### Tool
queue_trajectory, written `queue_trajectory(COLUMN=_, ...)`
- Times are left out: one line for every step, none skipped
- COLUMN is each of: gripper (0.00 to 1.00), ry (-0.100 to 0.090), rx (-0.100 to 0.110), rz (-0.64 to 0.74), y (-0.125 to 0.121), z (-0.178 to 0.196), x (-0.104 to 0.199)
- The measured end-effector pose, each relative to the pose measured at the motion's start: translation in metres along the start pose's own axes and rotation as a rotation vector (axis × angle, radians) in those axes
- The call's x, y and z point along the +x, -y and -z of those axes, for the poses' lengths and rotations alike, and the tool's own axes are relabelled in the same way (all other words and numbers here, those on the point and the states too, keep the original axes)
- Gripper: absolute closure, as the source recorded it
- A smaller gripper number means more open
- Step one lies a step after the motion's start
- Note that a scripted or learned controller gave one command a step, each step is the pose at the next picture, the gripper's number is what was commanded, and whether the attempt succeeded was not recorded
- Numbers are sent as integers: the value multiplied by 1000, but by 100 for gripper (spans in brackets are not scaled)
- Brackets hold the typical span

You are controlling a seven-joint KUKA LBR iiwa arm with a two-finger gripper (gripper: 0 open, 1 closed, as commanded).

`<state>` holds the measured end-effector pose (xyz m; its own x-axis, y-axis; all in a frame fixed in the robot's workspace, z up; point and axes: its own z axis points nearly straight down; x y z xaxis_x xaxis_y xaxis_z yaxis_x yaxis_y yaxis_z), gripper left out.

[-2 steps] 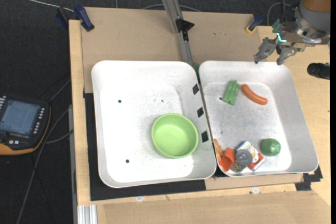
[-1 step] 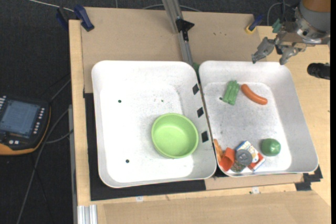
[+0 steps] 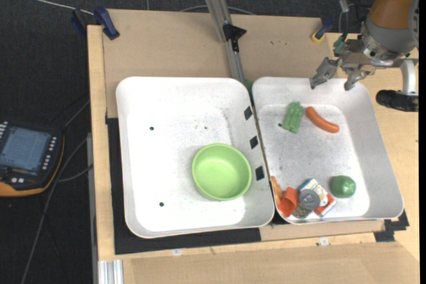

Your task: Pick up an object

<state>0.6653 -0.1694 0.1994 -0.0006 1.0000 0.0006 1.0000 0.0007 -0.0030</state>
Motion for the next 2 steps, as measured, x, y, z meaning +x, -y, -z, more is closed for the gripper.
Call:
queue_trajectory(gripper=0, ry=0, rx=0, rz=0, y=-9, z=-50, x=3)
queue_trajectory(gripper=0, ry=0, rx=-1, rz=0, y=-9, z=-102, x=3)
